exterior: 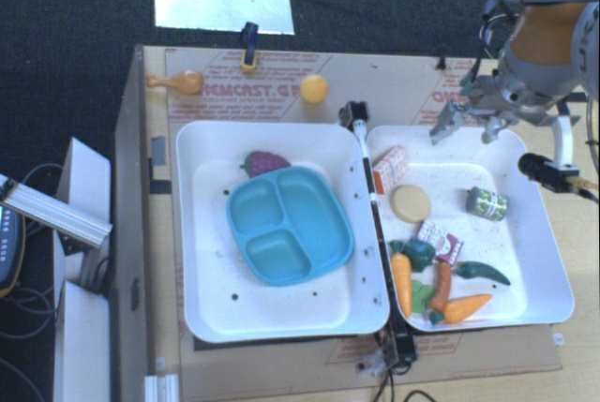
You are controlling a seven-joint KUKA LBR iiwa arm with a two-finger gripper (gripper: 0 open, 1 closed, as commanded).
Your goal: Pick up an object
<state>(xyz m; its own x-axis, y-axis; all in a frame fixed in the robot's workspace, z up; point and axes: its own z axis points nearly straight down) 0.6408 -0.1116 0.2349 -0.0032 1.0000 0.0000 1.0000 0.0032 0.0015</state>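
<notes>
Your left bin holds a blue divided plate and purple grapes. Your right bin holds carrots, a round cracker and a green can. The pincer hovers wide and holds nothing above that bin's far edge.

1. In the right bin you see a tan round disc lying flat, beside a red-and-white carton.
2. A green can lies on its side.
3. Two carrots, a green pepper and a patterned packet cluster at the front.
4. The left bin holds a blue divided plate touching purple grapes.
</notes>
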